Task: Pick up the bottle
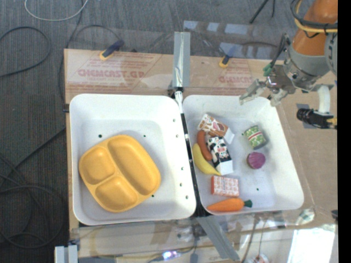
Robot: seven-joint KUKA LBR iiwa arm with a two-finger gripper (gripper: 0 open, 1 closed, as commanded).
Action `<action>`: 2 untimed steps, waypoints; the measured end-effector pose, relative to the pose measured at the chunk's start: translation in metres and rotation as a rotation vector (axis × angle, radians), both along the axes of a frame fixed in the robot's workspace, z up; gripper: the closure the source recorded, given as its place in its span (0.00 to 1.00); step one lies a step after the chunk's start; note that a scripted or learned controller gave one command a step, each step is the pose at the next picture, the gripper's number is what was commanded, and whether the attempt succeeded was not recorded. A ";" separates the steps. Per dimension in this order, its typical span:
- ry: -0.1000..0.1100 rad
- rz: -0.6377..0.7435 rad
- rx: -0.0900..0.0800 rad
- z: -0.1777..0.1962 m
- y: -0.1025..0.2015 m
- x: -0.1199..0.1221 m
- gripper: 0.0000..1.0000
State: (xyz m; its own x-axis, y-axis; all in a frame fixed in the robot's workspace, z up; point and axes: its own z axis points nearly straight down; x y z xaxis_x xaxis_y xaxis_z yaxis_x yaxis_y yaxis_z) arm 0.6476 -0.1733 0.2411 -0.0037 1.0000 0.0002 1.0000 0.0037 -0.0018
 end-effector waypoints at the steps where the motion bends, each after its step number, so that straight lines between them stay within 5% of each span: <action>1: 0.005 -0.125 0.006 -0.119 -0.045 -0.044 0.00; 2: -0.012 0.107 -0.006 -0.151 0.001 -0.107 0.00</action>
